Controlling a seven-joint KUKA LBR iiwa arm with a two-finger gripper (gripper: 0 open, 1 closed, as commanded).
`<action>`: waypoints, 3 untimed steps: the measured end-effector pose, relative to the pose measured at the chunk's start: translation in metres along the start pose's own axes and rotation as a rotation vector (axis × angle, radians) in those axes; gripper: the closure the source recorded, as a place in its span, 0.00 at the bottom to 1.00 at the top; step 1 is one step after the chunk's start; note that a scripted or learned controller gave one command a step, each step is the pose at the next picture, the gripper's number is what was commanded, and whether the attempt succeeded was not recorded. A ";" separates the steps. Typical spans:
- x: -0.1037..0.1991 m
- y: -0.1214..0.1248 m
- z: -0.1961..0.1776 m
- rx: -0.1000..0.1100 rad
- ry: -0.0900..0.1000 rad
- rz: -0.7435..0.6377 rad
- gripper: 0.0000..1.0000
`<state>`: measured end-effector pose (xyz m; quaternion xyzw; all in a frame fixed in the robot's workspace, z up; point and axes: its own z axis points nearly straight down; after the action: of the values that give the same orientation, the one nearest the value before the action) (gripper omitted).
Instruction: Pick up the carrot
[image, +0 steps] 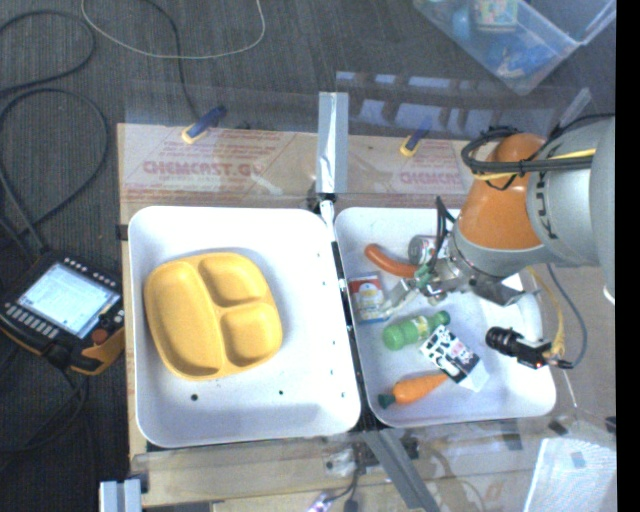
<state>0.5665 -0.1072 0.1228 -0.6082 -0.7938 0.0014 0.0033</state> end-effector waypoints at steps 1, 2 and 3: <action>-0.018 0.066 0.023 -0.027 -0.016 -0.238 0.00; -0.017 0.029 0.022 -0.046 -0.016 -0.073 0.00; 0.010 -0.022 0.023 -0.044 -0.027 -0.230 0.00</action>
<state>0.5425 -0.1029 0.0996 -0.5131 -0.8581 -0.0084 -0.0207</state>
